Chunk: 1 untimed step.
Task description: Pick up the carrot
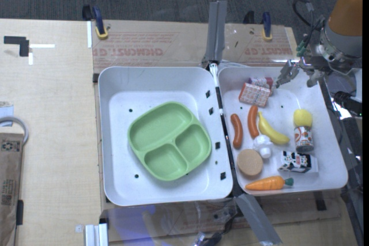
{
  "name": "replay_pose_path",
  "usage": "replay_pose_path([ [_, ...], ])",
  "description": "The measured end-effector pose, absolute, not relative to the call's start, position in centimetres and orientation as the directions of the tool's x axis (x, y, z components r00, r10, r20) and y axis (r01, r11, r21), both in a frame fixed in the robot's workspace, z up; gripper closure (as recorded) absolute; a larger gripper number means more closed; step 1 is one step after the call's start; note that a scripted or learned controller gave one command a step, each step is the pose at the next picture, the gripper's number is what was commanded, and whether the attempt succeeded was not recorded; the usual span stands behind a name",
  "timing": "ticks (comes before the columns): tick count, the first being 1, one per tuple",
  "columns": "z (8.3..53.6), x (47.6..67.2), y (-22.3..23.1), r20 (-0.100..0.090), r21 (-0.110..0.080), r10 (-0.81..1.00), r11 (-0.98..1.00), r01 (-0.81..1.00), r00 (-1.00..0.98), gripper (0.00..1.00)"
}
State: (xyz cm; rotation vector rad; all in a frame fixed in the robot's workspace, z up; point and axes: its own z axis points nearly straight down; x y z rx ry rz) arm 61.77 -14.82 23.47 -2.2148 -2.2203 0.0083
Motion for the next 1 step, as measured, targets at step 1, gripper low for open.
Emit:
replay_pose_path([
  [1, 17.33, 56.45, -15.91, 0.002, -0.007, 0.988, 0.155, 0.988, -0.155, 0.00],
])
